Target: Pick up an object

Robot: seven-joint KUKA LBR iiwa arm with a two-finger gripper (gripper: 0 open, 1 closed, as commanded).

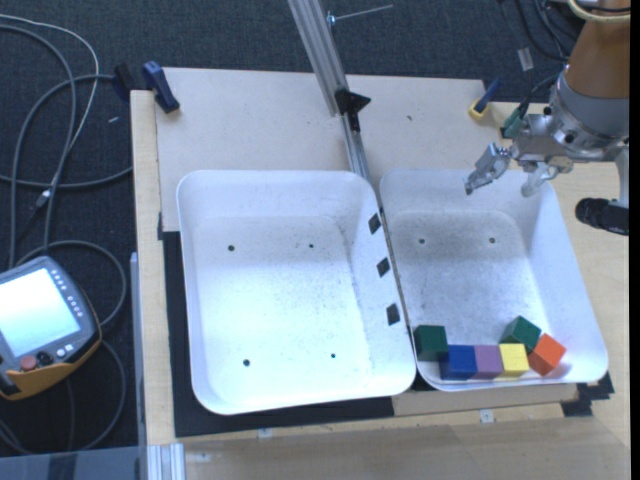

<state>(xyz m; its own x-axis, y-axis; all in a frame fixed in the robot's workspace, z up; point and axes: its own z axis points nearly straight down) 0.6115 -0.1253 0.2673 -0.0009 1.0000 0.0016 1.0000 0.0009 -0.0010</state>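
Hanging above the far rim of the right bin, the pincer carries nothing; its two fingers look spread a little, one toward the bin's middle and one toward its right wall, with bare space between them. The blocks lie well apart from it, huddled along the near wall of that same bin: a dark green cube, a blue cube, a purple cube, a yellow cube, a second green cube and an orange cube, most of them touching in a row that runs left to right. From the pincer, the row lies toward the near edge of the table, so the arm would likely have to travel across the whole bin and then descend. The left bin sits beside it.
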